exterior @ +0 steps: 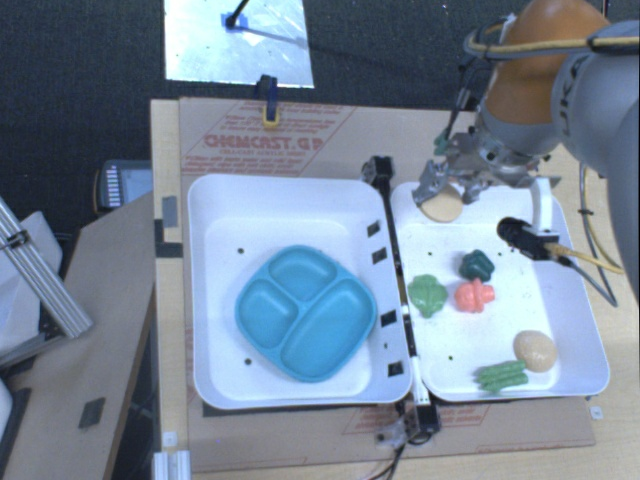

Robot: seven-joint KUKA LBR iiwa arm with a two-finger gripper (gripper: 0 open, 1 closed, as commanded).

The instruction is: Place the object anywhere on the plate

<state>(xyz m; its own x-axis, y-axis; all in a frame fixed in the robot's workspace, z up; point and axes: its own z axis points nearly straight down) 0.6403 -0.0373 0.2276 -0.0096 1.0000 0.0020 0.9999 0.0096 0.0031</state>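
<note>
Dark speckled floor [80,58] surrounds a pale wooden bench [168,298]. Cardboard sheet [300,133] with red lettering lies on it. Far left, a shiny foil square [240,28]. Aluminium rail [40,278] at left edge.

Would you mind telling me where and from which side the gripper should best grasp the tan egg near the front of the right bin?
Probably from straight above, fingers closing across the tan egg at its narrower middle. It lies on its side, and a green vegetable sits close at its front-left.
</note>
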